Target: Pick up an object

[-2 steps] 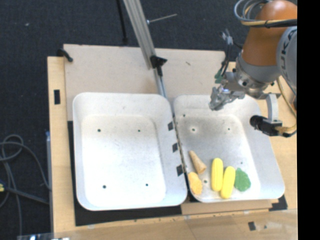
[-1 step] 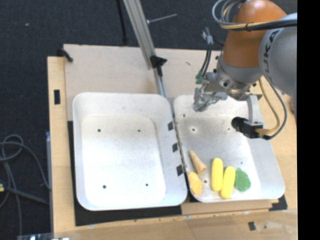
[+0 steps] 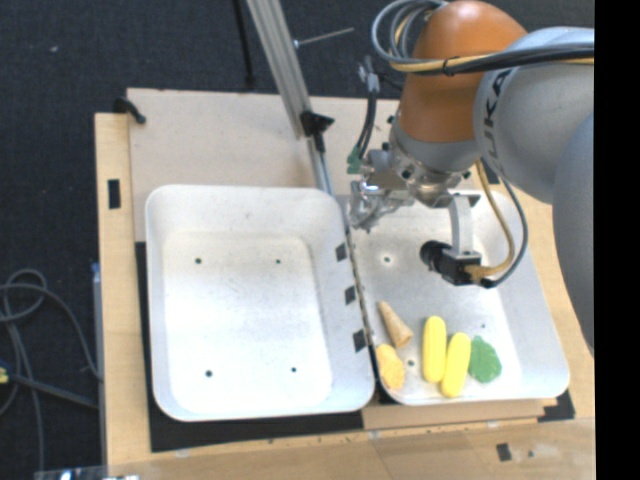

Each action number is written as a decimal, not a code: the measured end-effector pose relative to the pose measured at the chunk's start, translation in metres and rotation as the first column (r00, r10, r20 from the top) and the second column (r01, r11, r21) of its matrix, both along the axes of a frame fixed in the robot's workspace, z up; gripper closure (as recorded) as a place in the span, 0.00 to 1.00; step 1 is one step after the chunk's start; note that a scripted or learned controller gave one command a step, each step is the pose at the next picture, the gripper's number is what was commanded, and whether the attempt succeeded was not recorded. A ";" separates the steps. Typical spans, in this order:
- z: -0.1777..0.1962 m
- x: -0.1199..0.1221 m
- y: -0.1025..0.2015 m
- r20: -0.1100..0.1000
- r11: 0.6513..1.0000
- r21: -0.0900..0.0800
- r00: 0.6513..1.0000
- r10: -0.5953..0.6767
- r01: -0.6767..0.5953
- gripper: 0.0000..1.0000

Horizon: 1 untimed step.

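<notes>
Even overhead light, fairly bright, white bins (image 3: pixel 250 298) near blown out w/ little surface detail, soft faint shadows under arm (image 3: pixel 520 98), dark floor underexposed, mild overall softness, low res, no obvious edge distortion

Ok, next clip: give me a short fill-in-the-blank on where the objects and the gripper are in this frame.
1. All the objects lie in the ___ bin as the camera sees it.
2. The green piece lies beside the two ___ corn cobs.
3. The gripper hovers over the ___ edge of the right bin, away from the objects.
4. The ice-cream cone lies close to the divide between the two ___.

Missing words: right; yellow; far; bins
</notes>
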<state>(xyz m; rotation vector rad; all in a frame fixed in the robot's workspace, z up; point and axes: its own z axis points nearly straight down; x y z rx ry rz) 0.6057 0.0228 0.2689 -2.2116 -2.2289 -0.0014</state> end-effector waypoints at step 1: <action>-0.002 -0.006 0.054 -0.002 1.000 0.000 1.000 0.000 0.000 1.00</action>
